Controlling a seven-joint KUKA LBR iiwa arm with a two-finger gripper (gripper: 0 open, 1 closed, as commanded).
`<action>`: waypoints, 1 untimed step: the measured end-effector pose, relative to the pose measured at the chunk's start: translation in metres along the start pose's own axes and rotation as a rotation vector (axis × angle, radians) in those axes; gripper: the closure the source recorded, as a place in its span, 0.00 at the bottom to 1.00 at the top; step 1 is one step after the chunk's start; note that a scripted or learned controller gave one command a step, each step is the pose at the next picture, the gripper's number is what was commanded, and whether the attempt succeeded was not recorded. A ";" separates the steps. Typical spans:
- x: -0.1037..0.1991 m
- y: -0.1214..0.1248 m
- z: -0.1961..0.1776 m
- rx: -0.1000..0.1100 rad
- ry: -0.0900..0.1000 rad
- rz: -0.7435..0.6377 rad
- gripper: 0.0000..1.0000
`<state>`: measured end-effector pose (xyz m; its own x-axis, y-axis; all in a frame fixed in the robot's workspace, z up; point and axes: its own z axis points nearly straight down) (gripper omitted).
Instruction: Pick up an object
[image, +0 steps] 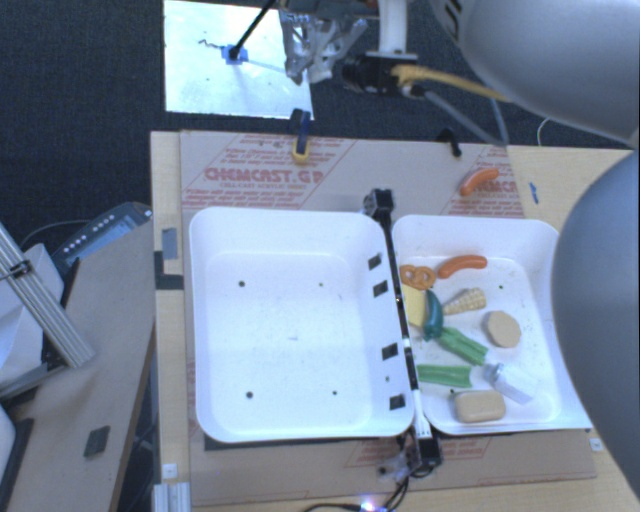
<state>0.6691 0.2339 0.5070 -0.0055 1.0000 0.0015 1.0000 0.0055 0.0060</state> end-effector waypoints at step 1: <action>-0.002 -0.001 -0.030 0.001 0.000 0.000 1.00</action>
<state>0.6682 0.2319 0.5367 -0.0059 1.0000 0.0015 1.0000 0.0059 0.0048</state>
